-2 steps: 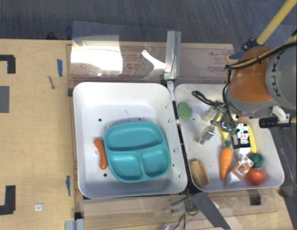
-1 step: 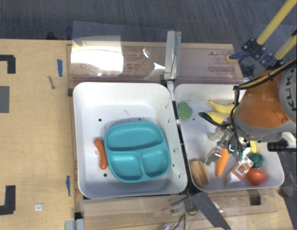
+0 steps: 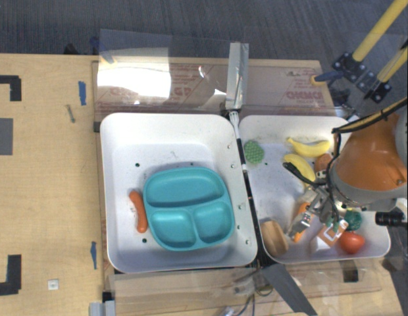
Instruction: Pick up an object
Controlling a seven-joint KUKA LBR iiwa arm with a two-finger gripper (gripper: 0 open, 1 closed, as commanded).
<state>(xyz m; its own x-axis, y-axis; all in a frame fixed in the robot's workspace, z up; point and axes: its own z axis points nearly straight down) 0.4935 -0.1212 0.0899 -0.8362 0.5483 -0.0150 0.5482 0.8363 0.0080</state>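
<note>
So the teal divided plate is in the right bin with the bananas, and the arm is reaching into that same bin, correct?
Not quite. The camera view shows the teal divided plate in the left bin, beside a hot dog. The bananas are in the right bin, where the arm does reach.

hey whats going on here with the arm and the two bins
The grey arm's gripper is down among the clutter in the right white bin, near two yellow bananas and a red tomato-like ball. The left white bin holds a teal divided plate with an orange carrot-like stick beside it.
</note>
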